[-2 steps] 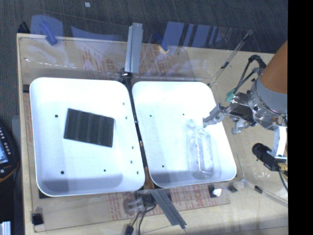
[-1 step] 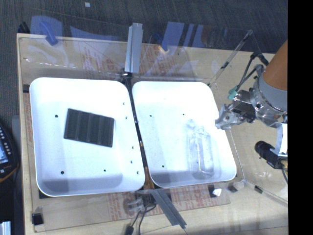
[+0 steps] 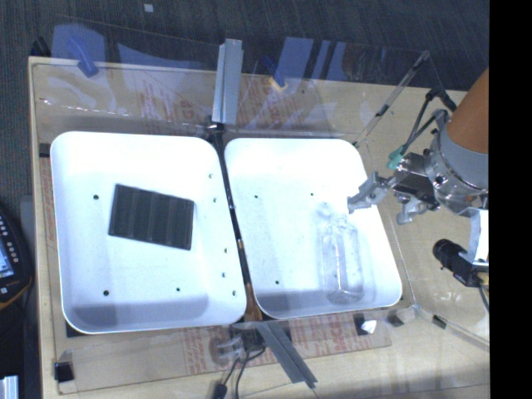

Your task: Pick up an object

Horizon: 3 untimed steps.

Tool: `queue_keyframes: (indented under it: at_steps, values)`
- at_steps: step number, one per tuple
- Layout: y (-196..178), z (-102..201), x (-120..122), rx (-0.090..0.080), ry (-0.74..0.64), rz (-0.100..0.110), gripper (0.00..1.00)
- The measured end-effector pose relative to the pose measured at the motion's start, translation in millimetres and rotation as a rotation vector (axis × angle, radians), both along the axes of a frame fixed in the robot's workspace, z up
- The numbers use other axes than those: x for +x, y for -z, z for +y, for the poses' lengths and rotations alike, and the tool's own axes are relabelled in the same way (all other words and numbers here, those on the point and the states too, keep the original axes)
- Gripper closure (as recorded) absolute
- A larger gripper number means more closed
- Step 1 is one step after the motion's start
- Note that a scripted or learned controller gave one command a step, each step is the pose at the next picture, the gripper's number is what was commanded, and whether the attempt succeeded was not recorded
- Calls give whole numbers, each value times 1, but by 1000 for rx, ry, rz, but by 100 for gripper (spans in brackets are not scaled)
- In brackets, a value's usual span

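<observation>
Pale wooden bench (image 3: pixel 465 364) with two white bins side by side. Right bin (image 3: pixel 291 145) taken as the marker for all places below.

Inside the right bin, close to its right wall: a clear bottle (image 3: pixel 339 256), lying flat, hard to make out against the white. Just left of the right bin, touching it: the left bin (image 3: pixel 125 138), with a dark ribbed pad (image 3: pixel 151 216) flat on its floor.

Over the right rim of the right bin, beside the far end of the clear bottle: the gripper (image 3: pixel 379 211), at the end of the grey arm (image 3: pixel 465 169). Fingers seemingly spread apart, though small and a bit blurry here. Nothing between them. No sure touch with the bottle.

So far: reach made to the edge of the right bin, near the bottle. Nothing picked up yet. Both things flat on the bin floors.

Left to do: go down over one thing, most likely the bottle, close on it, lift it clear.
</observation>
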<state>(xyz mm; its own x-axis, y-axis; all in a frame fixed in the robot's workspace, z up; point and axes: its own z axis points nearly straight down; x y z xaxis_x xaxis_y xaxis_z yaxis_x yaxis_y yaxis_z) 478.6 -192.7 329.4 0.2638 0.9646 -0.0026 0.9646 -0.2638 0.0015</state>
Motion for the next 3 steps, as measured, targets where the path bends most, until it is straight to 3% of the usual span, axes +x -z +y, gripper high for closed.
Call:
queue_keyframes:
  at_steps: [1,2,3]
  values:
    - [-20,31,0,1,357,-2,0]
    - [38,21,-1,4,-30,4,0]
    - [38,-8,-1,2,-52,0,0]
